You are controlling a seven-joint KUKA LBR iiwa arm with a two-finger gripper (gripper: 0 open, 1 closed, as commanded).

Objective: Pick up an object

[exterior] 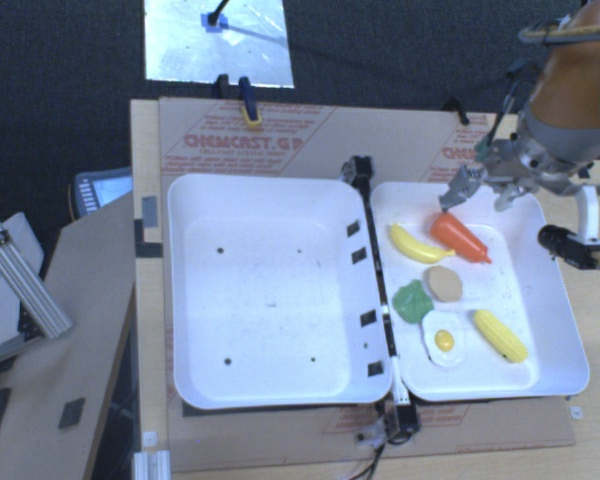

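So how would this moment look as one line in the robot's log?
gripper: open, nothing held | position: above carrot | right bin: six toy foods

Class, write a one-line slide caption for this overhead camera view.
Open gripper hovers over the carrot in the right bin, beside banana, corn and egg.

Plastic toys, white bins, bare board

The carrot (461, 237), banana (417, 244) and corn cob (501, 335) look like smooth, slightly glossy plastic; both bins (270, 193) are smooth white plastic on matt brown cardboard (310, 138); the gripper (480, 192) is dull grey metal.
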